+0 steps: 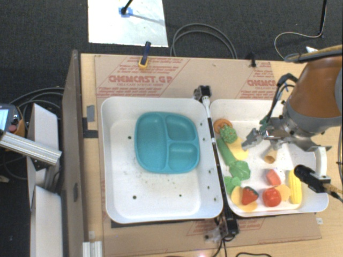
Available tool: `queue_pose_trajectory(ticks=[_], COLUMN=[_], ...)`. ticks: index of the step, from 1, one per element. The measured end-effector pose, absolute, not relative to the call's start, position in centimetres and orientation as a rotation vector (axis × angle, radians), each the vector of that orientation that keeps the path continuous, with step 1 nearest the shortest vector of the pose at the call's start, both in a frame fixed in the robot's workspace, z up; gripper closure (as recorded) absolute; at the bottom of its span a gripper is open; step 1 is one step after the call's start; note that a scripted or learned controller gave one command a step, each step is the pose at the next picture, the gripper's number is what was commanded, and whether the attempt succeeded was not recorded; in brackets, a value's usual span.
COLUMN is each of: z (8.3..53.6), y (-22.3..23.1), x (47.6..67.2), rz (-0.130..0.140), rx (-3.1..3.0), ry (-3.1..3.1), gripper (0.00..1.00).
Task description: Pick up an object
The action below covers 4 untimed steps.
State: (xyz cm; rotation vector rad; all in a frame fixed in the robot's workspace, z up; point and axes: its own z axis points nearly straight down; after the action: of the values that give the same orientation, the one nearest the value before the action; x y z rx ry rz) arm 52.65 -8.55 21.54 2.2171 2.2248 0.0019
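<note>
My gripper (258, 138) hangs over the middle of the right bin (252, 111), on the grey arm with the orange band that reaches in from the right. Just below and to its right a small tan cylinder (269, 155) lies on the bin floor, apart from the gripper. To the left are a green broccoli (229, 134), an orange piece (221, 125) and a long green vegetable (227, 153). A yellow piece (240, 153) lies under the gripper's left side. Nothing shows as held.
Along the right bin's front edge lie a strawberry (249, 196), a red tomato (271, 197), a yellow corn cob (295, 187) and a salmon-red piece (273, 176). A black part (309, 179) juts over the bin's right rim. The left bin (120, 197) holds a teal divided plate (166, 142).
</note>
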Motion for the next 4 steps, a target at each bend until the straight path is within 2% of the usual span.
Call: queue_pose_trajectory(ticks=[1, 2, 3, 4], z=[11.2, 9.8, 10.9, 22.1], y=[-15.6, -16.5, -16.3, -9.2], x=[52.7, 48.4, 48.8, 56.5], rz=[-0.009, -0.003, 0.004, 0.020], rx=[2.230, 2.226, 2.218, 2.196], ry=[2.217, 2.222, 2.222, 2.228], gripper=[0.00, 0.00, 1.00, 1.00])
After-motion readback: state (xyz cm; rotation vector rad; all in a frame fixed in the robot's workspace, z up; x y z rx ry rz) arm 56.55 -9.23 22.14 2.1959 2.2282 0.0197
